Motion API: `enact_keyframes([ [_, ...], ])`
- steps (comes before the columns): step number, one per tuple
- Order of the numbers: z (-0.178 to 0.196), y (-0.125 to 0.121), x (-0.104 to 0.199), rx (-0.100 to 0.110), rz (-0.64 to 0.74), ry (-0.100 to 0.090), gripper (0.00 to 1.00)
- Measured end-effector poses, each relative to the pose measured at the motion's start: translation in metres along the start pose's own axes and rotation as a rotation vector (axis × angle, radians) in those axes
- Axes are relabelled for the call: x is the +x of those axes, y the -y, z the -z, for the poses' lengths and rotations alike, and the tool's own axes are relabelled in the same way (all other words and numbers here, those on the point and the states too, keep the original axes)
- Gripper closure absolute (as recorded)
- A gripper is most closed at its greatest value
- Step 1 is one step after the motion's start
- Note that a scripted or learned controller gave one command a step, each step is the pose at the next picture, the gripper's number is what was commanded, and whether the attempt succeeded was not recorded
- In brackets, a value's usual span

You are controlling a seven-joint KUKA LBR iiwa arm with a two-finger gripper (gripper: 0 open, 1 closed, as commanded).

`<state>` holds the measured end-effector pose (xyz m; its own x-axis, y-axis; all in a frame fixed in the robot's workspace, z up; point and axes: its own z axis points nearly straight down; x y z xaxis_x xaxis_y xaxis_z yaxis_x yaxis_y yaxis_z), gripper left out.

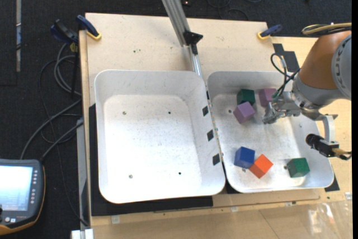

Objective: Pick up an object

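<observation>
I see my gripper [272,115] low in the right bin [313,184] beside the purple block [244,112], grip state unclear, block looks light, rigid, best pinched across flat faces.

Single fixed camera, high above the bench [168,36], angled down; both white bins [112,120] framed whole

No legible text, labels, brands or numbers anywhere. Handheld pendant [17,193] at lower left with lit screen, contents too small and blurred to read. Black patches along the divide between left bin [112,84] and right bin [316,176], plus one near the bench's far right corner: no markings discernible.
</observation>
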<state>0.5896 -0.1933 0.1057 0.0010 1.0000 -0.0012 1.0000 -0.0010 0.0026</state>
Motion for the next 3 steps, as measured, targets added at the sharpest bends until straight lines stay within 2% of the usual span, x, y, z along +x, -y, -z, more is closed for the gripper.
enact_keyframes([
  [2, 0.123, -0.01, 0.011, -0.006, 0.005, 0.002, 1.0],
  [3, 0.126, -0.01, 0.011, 0.0, 0.004, 0.0, 1.0],
])
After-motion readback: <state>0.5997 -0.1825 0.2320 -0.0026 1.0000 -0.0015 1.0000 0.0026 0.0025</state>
